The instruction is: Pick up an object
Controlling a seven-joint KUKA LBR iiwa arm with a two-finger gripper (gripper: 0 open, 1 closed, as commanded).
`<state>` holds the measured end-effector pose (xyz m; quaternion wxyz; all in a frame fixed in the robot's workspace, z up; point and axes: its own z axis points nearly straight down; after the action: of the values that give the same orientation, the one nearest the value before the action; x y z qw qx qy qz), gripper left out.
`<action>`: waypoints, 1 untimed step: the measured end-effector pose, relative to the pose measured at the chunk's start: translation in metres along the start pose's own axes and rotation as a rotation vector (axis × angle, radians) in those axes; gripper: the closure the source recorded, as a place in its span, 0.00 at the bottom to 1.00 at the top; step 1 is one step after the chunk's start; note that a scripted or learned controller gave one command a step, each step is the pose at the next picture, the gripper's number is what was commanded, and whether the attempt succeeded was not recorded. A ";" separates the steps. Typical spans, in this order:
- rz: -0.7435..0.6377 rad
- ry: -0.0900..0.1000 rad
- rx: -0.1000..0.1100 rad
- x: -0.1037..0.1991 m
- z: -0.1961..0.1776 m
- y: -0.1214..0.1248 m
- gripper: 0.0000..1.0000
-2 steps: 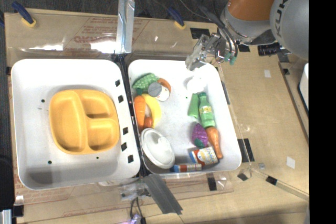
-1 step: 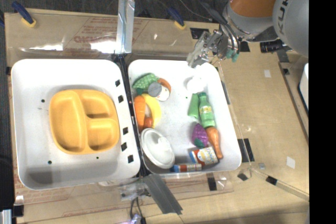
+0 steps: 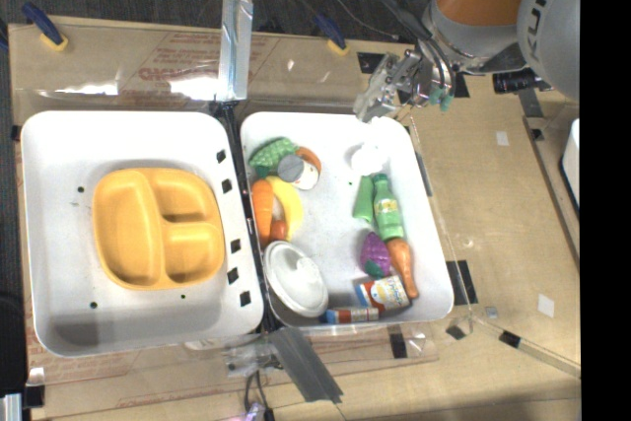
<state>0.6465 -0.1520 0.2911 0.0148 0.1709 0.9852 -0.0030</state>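
End effector [image 3: 394, 92] hangs over the far rim of the right bin [image 3: 424, 202], grey metal and wires below the arm's orange band; whether it is wide or narrow cannot be told, and nothing shows held in it. Just below it on the bin floor lies a small white lump [image 3: 367, 156], and a little farther down a smooth green bottle [image 3: 382, 206] lying lengthwise, then a knobbly purple fruit [image 3: 375, 254] touching a tapered orange carrot [image 3: 402, 268]. Lower still sit a small labelled container [image 3: 385, 293] and, down to its left, a glossy round white bowl [image 3: 294, 277]. To the end effector's lower left cluster a bumpy green vegetable [image 3: 271, 154], a yellow banana [image 3: 289, 205] and an orange piece [image 3: 262, 209]. Well to the left, the other bin [image 3: 49, 212] carries a yellow plastic divided tray [image 3: 158, 227].
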 end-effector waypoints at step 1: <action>-0.099 0.025 -0.001 -0.011 0.019 -0.044 1.00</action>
<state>0.6422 -0.1972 0.2721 0.0024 0.1220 0.9925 -0.0010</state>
